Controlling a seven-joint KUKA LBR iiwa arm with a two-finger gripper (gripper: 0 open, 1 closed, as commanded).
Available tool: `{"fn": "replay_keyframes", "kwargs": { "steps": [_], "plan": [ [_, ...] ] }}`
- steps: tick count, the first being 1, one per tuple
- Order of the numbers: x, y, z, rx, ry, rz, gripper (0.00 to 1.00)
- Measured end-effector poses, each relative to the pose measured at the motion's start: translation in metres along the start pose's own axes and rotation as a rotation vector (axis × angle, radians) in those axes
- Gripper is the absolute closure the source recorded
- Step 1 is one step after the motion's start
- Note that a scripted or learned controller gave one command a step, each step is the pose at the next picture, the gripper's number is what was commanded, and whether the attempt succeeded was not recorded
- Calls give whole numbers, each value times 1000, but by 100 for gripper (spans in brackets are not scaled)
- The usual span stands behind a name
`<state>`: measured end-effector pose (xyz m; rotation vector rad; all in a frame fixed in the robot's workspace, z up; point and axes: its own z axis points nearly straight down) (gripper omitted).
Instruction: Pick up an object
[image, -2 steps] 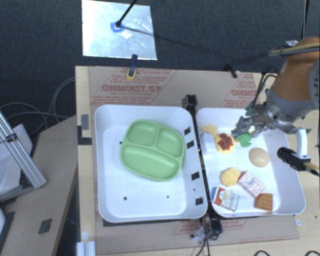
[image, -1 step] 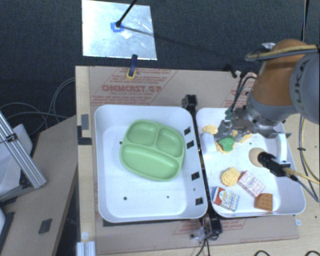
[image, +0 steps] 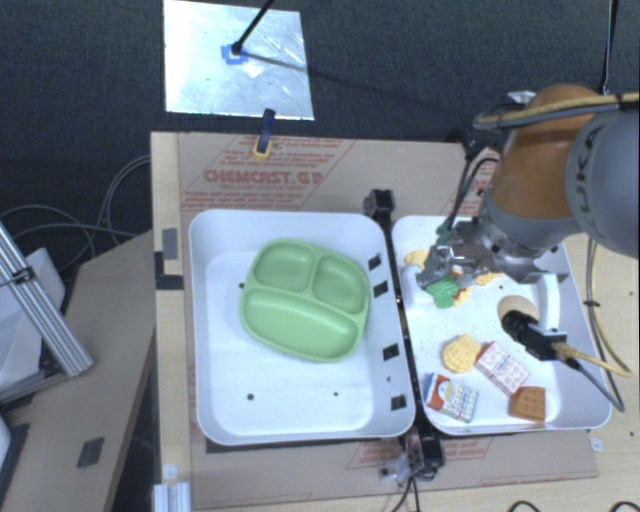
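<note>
Green toy (image: 442, 293) lies in the right bin (image: 590, 405), close to that bin's left wall and toward its far edge. It sits right under the claw (image: 444, 268).

On the left, the left bin (image: 205, 330) holds one big green plate (image: 305, 300). The plate has three parts and lies in the middle of the bin, a bit toward the far edge.

The two white bins sit side by side on the bench.

In the right bin, a small yellow bit (image: 415, 258) lies by the far left corner. Next comes the green toy, and a tiny yellow piece (image: 463, 296) lies just beside it. A blue and white pack (image: 453, 397) lies in the near left corner. Just behind it is a round yellow waffle (image: 461, 353). A red and white pack (image: 502, 367) lies next to the waffle, on its right. A pale round thing (image: 515, 303) lies farther back, partly hidden. A brown square (image: 528, 403) lies by the near edge, toward the right corner.

The big grey and orange arm (image: 550, 170) comes in from the right and hangs over the far part of the right bin. I cannot tell if the claw is spread or pressed together, or if it touches the green toy.
</note>
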<state>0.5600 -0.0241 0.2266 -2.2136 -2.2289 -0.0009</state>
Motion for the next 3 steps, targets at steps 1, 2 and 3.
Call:
{"fn": "replay_keyframes", "kwargs": {
  "steps": [1,2,3],
  "plan": [
    [7,-14,8,1,0,2,100],
    [0,-12,12,0,-1,6,100],
    [5,-12,-7,-3,0,2,100]
  ]
}}
